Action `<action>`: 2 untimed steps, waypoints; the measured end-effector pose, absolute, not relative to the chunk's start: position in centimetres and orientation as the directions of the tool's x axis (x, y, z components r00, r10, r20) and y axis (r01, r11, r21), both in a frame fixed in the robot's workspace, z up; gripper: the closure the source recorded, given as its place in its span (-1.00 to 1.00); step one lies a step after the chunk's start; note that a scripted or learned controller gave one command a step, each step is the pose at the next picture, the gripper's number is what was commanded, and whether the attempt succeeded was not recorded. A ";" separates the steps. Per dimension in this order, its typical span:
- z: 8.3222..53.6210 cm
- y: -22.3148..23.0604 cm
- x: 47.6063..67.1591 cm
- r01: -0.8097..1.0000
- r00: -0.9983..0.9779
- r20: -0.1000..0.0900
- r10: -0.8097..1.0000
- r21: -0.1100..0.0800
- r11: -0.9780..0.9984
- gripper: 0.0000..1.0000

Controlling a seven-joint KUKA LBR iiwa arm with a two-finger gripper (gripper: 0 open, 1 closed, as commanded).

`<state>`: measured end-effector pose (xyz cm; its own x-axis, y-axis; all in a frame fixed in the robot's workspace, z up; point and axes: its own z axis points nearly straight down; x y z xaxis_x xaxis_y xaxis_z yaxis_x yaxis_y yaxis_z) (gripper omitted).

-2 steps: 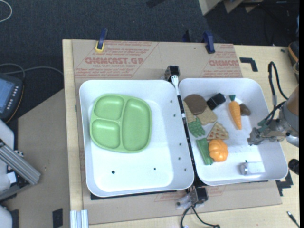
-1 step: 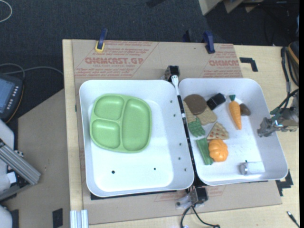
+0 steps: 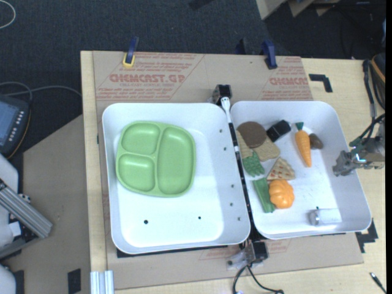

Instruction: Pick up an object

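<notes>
Hovering at the right edge of the right bin (image 3: 349, 192), the gripper (image 3: 349, 163) is sitting just outside or above the rim, well apart from most of the toys; whether its jaws are spread or pressed together I cannot tell, since they are too small and blurred. Nothing is showing between them, so I judge the pick is not yet made.

All the candidates for picking are lying in the right bin, crowded toward its left side. A brown round piece (image 3: 251, 133) is lying at the far left, with a small black block (image 3: 278, 129) just beside it. A carrot (image 3: 303, 147) is lying lengthwise nearer the middle, closest to the gripper, so it looks the easiest reach. Toward the near side an orange pepper (image 3: 281, 193) is touching a green pod (image 3: 264, 194), and a small pale block (image 3: 324, 215) is resting alone by the near rim.

The left bin (image 3: 122, 225) is holding a green divided plate (image 3: 156, 158), likely waiting as a drop place.
</notes>
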<state>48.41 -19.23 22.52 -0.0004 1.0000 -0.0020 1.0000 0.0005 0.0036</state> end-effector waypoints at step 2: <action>23.5 -8.9 47.6 1.000 -0.006 0.003 1.000 -0.002 0.006 1.00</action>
<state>47.56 -8.85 23.52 -0.0056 1.0000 0.0031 1.0000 0.0056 -0.0025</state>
